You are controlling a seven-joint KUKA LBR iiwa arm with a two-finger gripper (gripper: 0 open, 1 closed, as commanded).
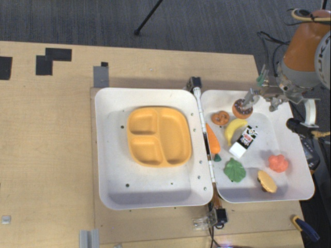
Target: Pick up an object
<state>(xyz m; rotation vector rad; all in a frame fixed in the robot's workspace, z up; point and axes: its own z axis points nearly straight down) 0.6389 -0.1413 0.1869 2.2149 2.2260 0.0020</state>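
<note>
My grey arm with its orange band [309, 48] reaches in over the far right corner of the right-hand shallow white bin [297, 154], and my jaws [247, 103] hang right at the small round brown doughnut-like piece [241, 108] by the bin's far wall, so the nearest target lies directly below me, not off to a side. Whether my jaws are open or closed I cannot tell from here. The piece looks small, round and dark-ringed, just beyond the yellow toy banana [234, 129] and beside the orange-brown cookie [220, 118].
</note>
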